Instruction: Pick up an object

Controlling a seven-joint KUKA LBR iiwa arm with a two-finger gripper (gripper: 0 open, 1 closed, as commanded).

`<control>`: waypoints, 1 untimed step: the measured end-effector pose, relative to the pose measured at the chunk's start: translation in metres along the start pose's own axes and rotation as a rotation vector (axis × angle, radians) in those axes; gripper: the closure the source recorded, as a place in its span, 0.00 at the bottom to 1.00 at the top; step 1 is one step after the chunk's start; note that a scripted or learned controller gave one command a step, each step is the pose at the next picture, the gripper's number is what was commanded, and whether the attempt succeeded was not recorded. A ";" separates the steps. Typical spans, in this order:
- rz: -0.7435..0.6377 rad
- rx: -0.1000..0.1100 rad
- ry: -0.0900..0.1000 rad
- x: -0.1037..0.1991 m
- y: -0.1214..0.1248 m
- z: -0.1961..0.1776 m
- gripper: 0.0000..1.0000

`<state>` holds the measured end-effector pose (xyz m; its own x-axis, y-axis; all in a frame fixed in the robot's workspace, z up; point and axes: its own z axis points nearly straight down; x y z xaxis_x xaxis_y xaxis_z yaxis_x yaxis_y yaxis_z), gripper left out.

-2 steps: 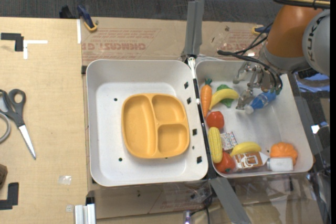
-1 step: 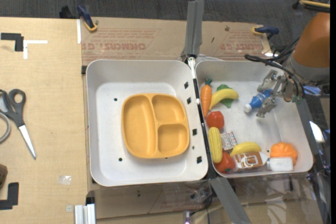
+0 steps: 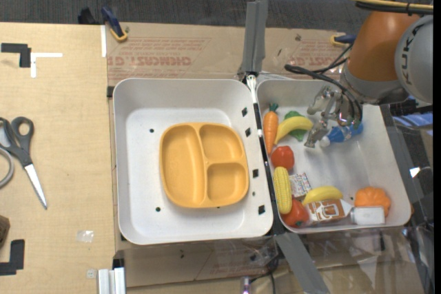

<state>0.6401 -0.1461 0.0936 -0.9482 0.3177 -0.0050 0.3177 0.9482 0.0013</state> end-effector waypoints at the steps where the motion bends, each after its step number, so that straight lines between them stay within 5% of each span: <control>1: -0.155 0.001 -0.003 -0.008 -0.078 -0.001 0.00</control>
<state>0.6227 -0.2226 0.0947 -0.9859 0.1673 -0.0078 0.1673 0.9859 -0.0009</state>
